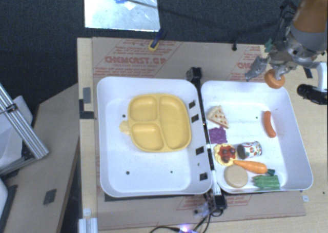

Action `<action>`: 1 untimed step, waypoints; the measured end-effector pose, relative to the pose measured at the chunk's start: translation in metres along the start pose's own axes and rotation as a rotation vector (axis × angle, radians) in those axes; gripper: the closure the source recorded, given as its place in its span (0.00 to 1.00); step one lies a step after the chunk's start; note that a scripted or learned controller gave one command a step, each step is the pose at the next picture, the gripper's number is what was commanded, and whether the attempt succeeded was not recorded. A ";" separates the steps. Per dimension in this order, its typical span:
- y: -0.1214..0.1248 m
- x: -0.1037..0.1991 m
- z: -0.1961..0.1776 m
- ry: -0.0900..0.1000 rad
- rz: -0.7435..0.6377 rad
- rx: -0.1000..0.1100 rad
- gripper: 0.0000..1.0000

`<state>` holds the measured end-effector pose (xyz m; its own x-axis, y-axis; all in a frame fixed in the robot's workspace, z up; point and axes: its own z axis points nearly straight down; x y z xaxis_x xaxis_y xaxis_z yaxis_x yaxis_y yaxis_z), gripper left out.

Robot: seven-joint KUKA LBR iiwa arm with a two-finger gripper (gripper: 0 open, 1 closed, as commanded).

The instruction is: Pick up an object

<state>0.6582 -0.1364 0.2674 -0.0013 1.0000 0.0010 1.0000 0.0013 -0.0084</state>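
Observation:
My gripper point(266, 74) hangs over the far rim of the right bin point(287, 104), its two fingers spread apart and open. A round orange toy point(275, 79) sits at the tip of the right finger, not clearly between the fingers; I cannot tell whether it touches. Lower in the right bin lie a pizza slice point(219, 117), a red sausage point(269, 123), a purple piece point(217, 135), a small can point(249, 149), a carrot point(250, 166), a beige disc point(236, 176) and a green piece point(266, 181).
The left bin point(110, 165) holds a yellow divided tray point(156, 122). A black divider point(202, 124) runs between the bins. A shiny sheet point(121, 0) lies beyond the bench, and a metal frame point(20, 129) stands at the left.

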 end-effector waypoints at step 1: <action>0.002 0.000 -0.006 -0.002 -0.002 -0.011 0.00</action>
<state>0.6600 -0.1362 0.2738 -0.0029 1.0000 -0.0007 1.0000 0.0029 0.0023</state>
